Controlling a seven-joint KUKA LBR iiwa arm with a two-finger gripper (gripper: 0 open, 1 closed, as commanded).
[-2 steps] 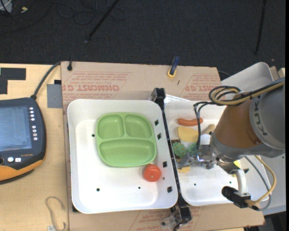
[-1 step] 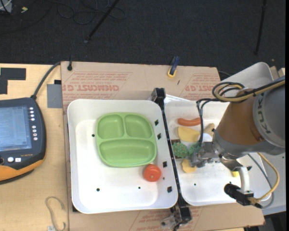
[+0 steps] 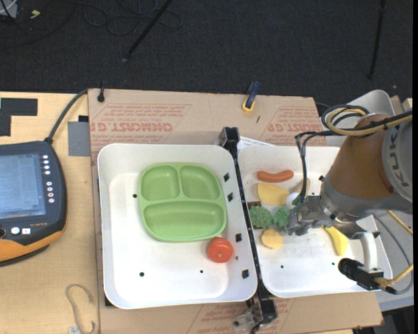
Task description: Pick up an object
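The tool (image 3: 301, 218) is hanging low in the right-hand bin (image 3: 313, 284), and whether it is wide or narrow I cannot tell. The broccoli (image 3: 268, 218) is lying just beside it, the yellow piece (image 3: 272, 239) slightly below. Nothing is looking lifted yet, so the pick is probably still ahead.

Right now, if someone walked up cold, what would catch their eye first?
Probably the bright green divided plate in the middle of the left bin, with a red tomato just off its lower right corner. Next, the grey arm with its orange band reaching into the right bin, its end effector down among toy foods: a sausage, broccoli and a banana.
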